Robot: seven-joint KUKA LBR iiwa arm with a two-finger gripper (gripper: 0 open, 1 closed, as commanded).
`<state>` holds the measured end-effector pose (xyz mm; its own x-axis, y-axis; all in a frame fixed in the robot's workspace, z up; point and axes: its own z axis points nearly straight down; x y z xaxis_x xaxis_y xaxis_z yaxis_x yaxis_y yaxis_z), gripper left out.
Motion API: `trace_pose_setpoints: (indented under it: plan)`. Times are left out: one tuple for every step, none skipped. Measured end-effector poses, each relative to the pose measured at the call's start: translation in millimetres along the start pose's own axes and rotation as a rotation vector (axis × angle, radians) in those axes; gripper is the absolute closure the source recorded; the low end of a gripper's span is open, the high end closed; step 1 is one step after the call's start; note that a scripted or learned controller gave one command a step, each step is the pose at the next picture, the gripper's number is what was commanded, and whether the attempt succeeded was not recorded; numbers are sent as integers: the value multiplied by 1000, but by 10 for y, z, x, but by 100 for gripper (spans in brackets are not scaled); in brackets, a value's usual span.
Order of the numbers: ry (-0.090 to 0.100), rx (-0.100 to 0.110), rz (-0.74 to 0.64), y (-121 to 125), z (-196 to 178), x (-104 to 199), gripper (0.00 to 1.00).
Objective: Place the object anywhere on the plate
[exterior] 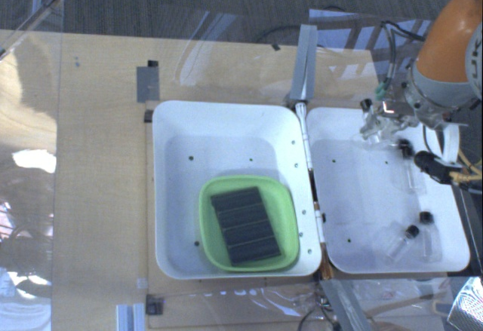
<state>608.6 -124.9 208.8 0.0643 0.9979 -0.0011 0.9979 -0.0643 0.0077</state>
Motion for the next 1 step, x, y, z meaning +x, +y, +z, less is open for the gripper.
trace_pose_setpoints:
  plan:
    - [2, 0, -185, -302, 1130, 321, 100]
